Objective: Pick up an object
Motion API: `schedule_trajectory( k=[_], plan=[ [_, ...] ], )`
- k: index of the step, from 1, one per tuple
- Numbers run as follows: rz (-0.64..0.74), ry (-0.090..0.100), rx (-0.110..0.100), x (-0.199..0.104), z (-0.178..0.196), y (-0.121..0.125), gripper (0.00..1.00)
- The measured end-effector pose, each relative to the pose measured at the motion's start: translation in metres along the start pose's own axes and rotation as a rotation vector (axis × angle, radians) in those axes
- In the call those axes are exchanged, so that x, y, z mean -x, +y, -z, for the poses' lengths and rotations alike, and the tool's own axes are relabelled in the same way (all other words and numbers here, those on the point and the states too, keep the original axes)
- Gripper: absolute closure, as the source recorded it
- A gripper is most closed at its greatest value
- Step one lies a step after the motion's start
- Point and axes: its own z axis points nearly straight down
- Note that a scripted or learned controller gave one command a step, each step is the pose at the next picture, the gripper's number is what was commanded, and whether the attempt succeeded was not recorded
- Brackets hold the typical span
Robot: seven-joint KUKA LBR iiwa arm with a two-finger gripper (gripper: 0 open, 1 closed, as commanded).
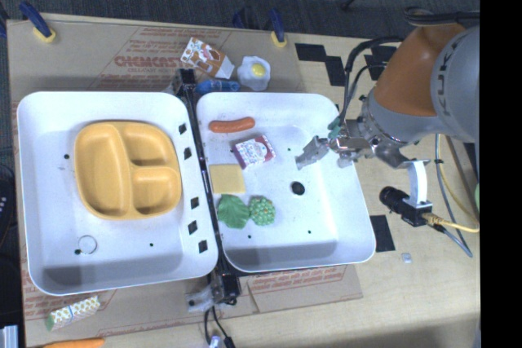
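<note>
Right bin (351, 232), item one: a sausage (232, 125) is lying near the far wall, well left of the gripper (314, 152), long axis running left to right. The gripper is hovering over the bin's right half with nothing between its fingers (how far they are spread I cannot tell). A red packet (252, 151), cheese slice (227, 178), lettuce leaf (232, 211) and broccoli (262, 210) are clustering left of centre. Bare floor is showing under and right of the gripper. Left bin (33, 200): a yellow divided tray (126, 169) is sitting centrally.
</note>
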Motion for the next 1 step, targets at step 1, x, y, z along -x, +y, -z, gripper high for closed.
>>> schedule_trajectory(
  k=[1],
  plan=[
    [-0.028, 0.000, -0.002, -0.0307, -0.1077, 0.0415, 0.00]
  ],
)
